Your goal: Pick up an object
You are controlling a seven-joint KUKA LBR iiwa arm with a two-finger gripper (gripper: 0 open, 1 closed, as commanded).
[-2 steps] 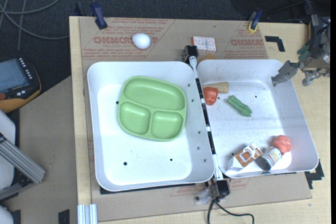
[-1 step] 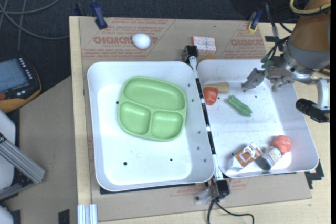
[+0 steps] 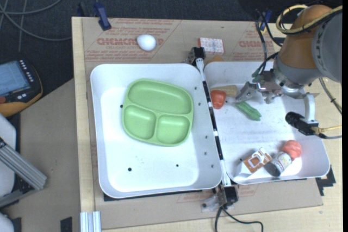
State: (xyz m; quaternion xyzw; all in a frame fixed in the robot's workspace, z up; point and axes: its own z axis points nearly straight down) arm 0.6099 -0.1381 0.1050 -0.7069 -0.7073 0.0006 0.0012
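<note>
My gripper (image 3: pixel 256 96) hangs over the back of the right bin (image 3: pixel 304 171), its fingers spread open with nothing between them. Just below it lies a green elongated object (image 3: pixel 249 110). An orange-red object (image 3: pixel 218 98) rests against the bin's left wall, and a tan piece (image 3: pixel 229 90) lies beside it, left of the gripper. Near the front of the bin sit a pink-red ball (image 3: pixel 292 148), a small dark-capped jar (image 3: pixel 279 163) and an orange-and-white packet (image 3: pixel 255 160).
The left bin (image 3: pixel 109 171) holds a green divided plate (image 3: pixel 158 112). A white egg-shaped object (image 3: pixel 145 42) and a small patterned block (image 3: pixel 211 45) sit on the cardboard behind the bins. A black cable fitting (image 3: pixel 300 123) hangs off the arm over the right bin.
</note>
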